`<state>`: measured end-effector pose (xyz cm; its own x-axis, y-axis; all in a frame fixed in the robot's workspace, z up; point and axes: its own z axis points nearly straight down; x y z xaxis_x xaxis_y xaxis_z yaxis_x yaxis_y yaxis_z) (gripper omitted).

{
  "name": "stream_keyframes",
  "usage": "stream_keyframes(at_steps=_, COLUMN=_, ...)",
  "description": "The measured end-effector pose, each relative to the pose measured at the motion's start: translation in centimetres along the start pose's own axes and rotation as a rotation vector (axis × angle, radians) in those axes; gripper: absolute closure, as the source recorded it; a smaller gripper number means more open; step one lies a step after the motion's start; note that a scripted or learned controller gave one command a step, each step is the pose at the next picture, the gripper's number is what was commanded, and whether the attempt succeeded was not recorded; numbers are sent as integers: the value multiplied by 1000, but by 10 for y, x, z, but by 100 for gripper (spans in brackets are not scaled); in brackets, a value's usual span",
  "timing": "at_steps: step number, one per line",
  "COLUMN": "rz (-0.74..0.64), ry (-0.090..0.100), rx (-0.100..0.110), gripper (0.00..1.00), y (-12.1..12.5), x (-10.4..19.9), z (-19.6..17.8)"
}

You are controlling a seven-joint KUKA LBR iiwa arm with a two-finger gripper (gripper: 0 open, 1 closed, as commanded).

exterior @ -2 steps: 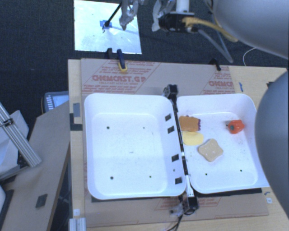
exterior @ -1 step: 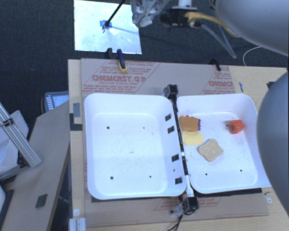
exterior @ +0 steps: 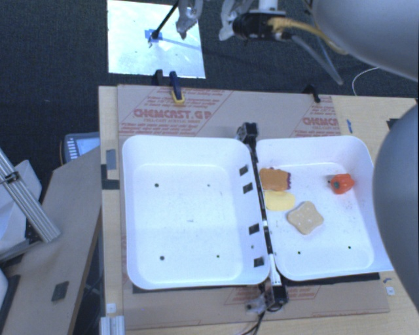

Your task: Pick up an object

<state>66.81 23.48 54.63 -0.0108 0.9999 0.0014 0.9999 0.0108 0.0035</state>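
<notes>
A grey KUKA arm [exterior: 393,196] fills the right side of the camera view above a desk [exterior: 216,108] carrying two shallow white bins side by side. The left bin [exterior: 186,209] sits beside the right bin [exterior: 321,209], the two touching along a clipped centre seam. All the candidate objects lie in the right bin: a tan bread-like slice [exterior: 305,217] near the middle, a pale yellow piece [exterior: 279,201] just beside it toward the seam, an orange-brown block [exterior: 274,178] touching the yellow piece's far side, and a small red-orange item [exterior: 340,183] apart from them, nearer the arm. The tool [exterior: 204,18] hangs high at the top of the view, beyond the far edge of the desk, its two pale fingers [exterior: 186,18] spread apart with nothing between them. The objects thus lie well below and to the right of the tool as pictured, so any pick likely calls for a long swing back over the right bin.
</notes>
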Motion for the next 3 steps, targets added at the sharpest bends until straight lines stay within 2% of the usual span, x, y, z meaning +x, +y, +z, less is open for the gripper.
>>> stream_keyframes(at_steps=1, rz=-4, ry=1, rx=-3, gripper=100, y=0, x=0, z=-12)
stream_keyframes(at_steps=2, rz=-5, ry=1, rx=-2, gripper=0, y=0, x=0, z=-11)
stream_keyframes(at_steps=3, rz=-9, ry=2, rx=-4, gripper=100, y=0, x=1, z=-23)
